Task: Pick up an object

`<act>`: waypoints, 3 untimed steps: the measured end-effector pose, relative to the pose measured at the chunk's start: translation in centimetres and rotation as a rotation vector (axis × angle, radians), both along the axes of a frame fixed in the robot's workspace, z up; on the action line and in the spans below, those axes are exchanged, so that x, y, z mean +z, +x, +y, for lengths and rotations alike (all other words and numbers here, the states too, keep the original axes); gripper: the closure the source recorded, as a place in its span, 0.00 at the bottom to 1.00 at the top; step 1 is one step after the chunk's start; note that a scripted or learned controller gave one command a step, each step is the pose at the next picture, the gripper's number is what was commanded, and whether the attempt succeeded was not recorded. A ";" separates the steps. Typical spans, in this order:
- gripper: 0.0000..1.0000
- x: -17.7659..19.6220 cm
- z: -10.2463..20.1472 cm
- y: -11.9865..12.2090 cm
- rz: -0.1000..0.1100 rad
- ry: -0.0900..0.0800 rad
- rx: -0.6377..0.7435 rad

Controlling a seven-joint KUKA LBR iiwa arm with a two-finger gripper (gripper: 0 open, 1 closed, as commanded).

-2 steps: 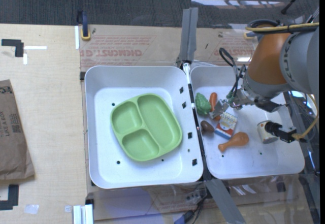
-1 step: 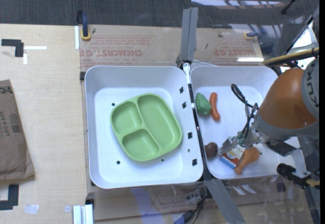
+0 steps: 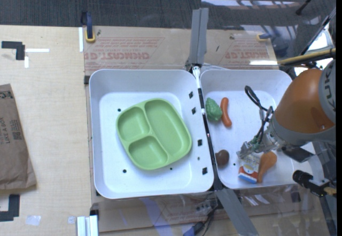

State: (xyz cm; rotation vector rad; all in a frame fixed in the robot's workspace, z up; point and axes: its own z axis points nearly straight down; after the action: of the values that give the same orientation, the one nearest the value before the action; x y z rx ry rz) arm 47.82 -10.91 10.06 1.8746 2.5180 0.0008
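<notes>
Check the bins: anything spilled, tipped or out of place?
Nothing stands out. The green divided plate lies flat in the left bin. The green toy, orange sausage, brown ball and carrot lie loose in the right bin, near the gripper.

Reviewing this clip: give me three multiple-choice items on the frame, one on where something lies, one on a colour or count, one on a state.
1. Where does the green divided plate lie?
A. In the left bin
B. In the right bin
C. On the cardboard

2. How many compartments does the plate have?
A. Two
B. Three
C. Five

3. Where is the gripper?
A. Over the plate
B. Outside both bins, over the wooden bench
C. Down in the right bin among the objects

Key: 1 A, the plate rests on the floor of the left bin. 2 B, ridges split it into three wells. 3 C, it sits low in the right bin, next to the orange object and near the brown ball.
</notes>
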 end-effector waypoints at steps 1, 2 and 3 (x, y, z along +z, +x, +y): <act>1.00 3.1 0.3 0.0 0.002 0.001 -0.037; 0.00 3.1 0.3 -0.1 0.002 0.001 -0.038; 0.00 9.1 7.0 1.5 0.002 0.000 -0.110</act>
State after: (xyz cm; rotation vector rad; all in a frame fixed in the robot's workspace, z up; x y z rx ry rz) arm 49.35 -3.88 19.11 2.0117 2.4124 -0.0016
